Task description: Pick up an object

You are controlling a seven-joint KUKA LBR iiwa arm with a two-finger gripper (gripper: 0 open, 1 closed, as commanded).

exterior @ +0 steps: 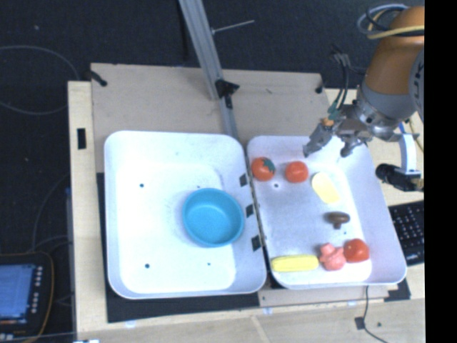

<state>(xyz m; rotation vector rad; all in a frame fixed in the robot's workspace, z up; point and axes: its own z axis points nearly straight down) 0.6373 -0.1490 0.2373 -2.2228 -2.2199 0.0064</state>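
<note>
Hovering over the far end of the right bin (378,213), the gripper (330,147) has its fingers apart and holding nothing, ready to drop onto a target. Closest candidates lie just nearer: a red ball (296,171) and a pale yellow piece (325,188).

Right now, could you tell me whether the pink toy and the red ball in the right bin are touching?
Cannot tell. In the camera view the pink toy and the red ball sit side by side with no clear gap, but the image is too coarse to confirm contact.
</note>
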